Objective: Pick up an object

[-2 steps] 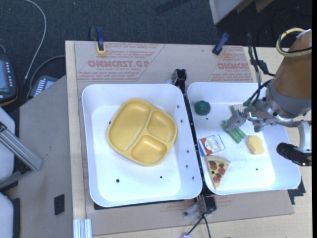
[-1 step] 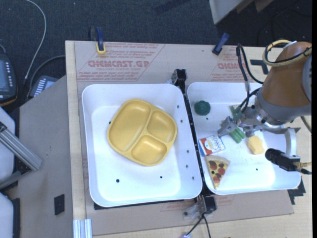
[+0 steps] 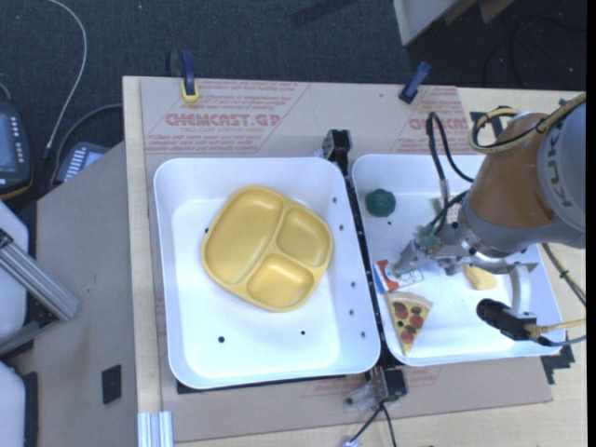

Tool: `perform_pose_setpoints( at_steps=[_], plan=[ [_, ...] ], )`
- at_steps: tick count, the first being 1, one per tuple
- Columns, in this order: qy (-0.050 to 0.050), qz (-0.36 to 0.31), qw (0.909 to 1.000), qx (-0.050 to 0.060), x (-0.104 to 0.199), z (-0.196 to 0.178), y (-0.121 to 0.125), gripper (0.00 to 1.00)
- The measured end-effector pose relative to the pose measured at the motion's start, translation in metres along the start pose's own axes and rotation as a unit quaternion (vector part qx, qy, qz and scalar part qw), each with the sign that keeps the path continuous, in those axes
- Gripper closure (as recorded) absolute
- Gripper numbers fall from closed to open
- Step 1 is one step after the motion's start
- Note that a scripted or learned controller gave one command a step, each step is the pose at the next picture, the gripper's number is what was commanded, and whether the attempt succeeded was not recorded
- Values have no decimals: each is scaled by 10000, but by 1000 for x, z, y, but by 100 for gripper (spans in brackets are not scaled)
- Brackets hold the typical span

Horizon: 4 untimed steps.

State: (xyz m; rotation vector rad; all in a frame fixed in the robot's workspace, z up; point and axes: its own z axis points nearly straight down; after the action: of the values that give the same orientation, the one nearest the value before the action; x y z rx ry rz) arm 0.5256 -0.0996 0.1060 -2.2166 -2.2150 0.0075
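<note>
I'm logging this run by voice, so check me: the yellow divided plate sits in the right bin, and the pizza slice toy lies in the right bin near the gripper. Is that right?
Not quite. The camera view shows the yellow divided plate in the left bin, not the right one. The rest holds: the pizza slice toy lies in the right bin near the gripper.

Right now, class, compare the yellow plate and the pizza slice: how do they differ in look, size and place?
The yellow plate is far larger than the pizza slice. The plate is plain yellow, rounded and split into three compartments; the slice is a wedge with red dots on top. The plate lies in the left bin, the slice in the right bin, near the pincer. Both lie flat on a white bin floor.
</note>
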Motion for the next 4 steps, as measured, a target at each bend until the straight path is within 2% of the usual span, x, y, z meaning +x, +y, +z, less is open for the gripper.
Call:
perform_pose_setpoints(
  at_steps=[1,2,4],
  plan=[
    [-10,4,10000,-45,-1,-14,2,100],
    [-20,1,10000,-74,-8,-74,-1,100],
    [-19,-10,10000,-78,-7,-170,0,100]
  ],
)
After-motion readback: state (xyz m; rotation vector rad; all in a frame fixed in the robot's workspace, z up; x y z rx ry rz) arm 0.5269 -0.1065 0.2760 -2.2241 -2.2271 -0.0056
